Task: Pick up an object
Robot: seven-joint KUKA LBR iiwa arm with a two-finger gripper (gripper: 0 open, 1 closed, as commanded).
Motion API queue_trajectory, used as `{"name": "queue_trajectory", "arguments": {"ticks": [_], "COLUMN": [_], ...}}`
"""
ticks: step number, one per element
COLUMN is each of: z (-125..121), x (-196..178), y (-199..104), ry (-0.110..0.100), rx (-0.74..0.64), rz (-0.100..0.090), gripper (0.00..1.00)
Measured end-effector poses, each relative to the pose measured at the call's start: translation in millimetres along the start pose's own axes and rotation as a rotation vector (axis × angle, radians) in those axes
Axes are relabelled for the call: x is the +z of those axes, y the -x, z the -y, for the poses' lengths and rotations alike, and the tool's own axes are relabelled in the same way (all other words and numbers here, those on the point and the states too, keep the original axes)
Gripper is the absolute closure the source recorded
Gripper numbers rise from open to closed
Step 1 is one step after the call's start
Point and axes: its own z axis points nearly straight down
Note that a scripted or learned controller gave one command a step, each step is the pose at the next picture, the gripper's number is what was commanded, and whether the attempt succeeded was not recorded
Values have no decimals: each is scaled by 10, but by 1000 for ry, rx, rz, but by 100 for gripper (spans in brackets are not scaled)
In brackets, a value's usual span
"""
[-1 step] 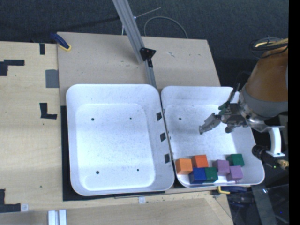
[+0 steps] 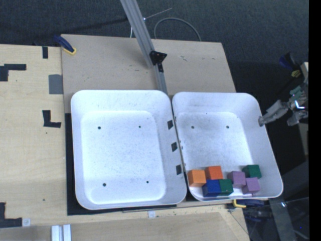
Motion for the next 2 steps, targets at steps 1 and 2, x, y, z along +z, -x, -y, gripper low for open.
{"name": "queue_trajectory", "arguments": {"ticks": [1, 2], "z": [10, -16], "x": [650, -1755], "y": [-587, 14], "ry": [-15, 1], "rx": [-8, -3], "rz": [-7, 0], "gripper": [0, 0]}}
